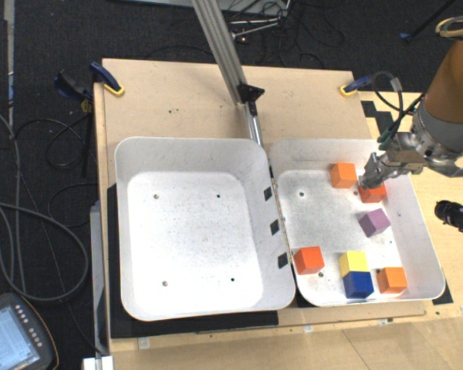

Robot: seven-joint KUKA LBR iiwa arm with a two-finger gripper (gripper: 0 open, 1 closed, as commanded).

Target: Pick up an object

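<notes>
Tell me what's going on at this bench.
A robot arm reaches in from the right, its gripper down in the right bin at a red block. Whether it has hold of it can't be told. An orange block sits just beside. Purple, yellow, blue and two more orange blocks lie nearer the front. The left bin holds nothing.

— How many bins do you count?
— You have two: the left bin and the right bin.
— And blocks?
— You'll find seven, all in the right bin. Four are orange: one at its far side, one just beside that, one by the wall shared with the left bin, one at the near rim. Then one purple, one yellow, one blue.
</notes>
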